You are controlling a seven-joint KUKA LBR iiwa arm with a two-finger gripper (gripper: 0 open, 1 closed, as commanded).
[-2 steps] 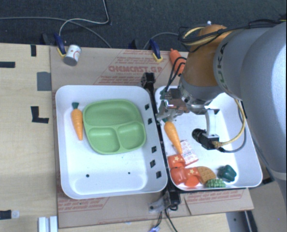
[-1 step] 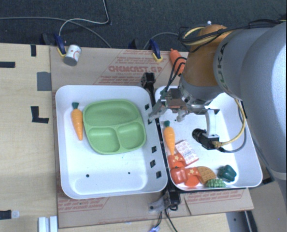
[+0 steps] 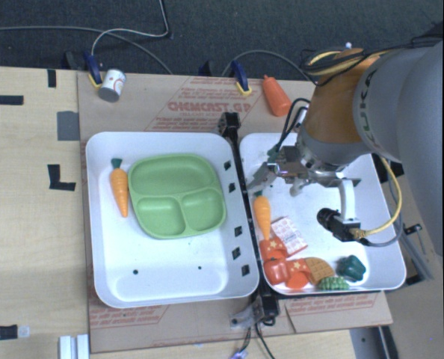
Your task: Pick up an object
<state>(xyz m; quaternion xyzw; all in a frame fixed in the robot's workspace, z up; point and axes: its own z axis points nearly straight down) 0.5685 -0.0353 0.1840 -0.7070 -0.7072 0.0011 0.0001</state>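
Observation:
My gripper [image 3: 279, 183] hangs over the upper left part of the right bin [image 3: 383, 200]. Its two fingers [image 3: 261, 177] are spread, it is open, and nothing sits between them. Just below the left finger lies a small orange carrot [image 3: 261, 215], apart from it. Further down the bin are a red-and-white packet [image 3: 288, 235], red pieces [image 3: 276, 269], a brown cookie [image 3: 316, 266], a green piece [image 3: 331, 283] and a teal piece [image 3: 351, 268]. The grey arm with its orange band covers the bin's upper right.
The left bin [image 3: 102, 223] holds a green divided plate [image 3: 179, 196] and a second carrot [image 3: 119, 188] at its left. Behind the bins, on the cardboard, lie an orange carrot [image 3: 276, 96] and a small white can [image 3: 112, 84]. A black divider [image 3: 239, 193] separates the bins.

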